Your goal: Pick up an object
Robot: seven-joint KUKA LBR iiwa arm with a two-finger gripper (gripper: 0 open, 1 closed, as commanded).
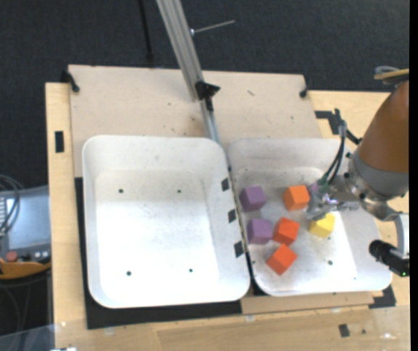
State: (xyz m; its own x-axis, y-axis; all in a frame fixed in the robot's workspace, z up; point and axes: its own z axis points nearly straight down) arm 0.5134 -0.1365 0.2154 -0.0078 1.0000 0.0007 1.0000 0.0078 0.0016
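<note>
Two white bins sit side by side. The right bin holds six blocks, clustered toward its left half. The arm reaches in from the right, placing its gripper low beside the yellow block, the likely target; its opening and any hold cannot be made out. Orange blocks and purple blocks lie nearby.

The right bin holds six blocks, clustered in its left and middle part, near the wall shared with the left bin. The gripper hangs over that cluster's right side, just above the rightmost block.
</note>
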